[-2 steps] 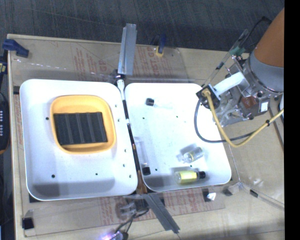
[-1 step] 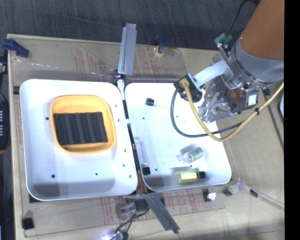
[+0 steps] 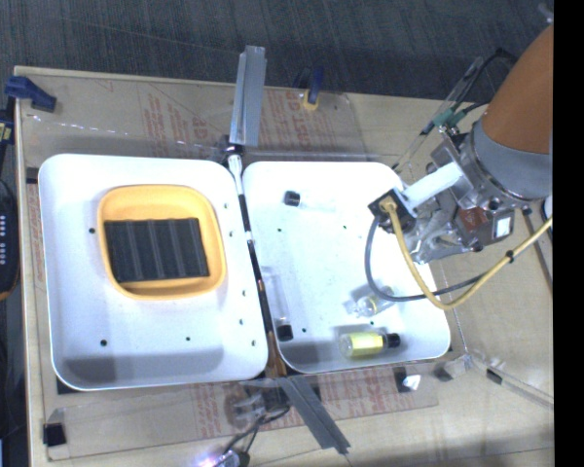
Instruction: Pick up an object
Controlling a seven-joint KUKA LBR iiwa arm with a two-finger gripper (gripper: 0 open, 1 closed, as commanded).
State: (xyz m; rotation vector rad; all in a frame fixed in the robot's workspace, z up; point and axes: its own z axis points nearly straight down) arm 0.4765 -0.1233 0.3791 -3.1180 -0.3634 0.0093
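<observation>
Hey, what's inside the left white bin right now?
The left white bin holds one yellow-orange tray with a dark ribbed insert lying in it. Whatever is beneath the tray is covered, so that cannot be seen.

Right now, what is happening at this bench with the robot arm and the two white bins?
A grey robot arm reaches in from the right, and its gripper hangs over the right side of the right bin. Nothing shows in its grasp. In that bin, a small yellow bottle lies near the front edge, a clear item sits just above it, and a small dark piece lies near the back. The left bin holds a yellow tray with a dark insert.
</observation>
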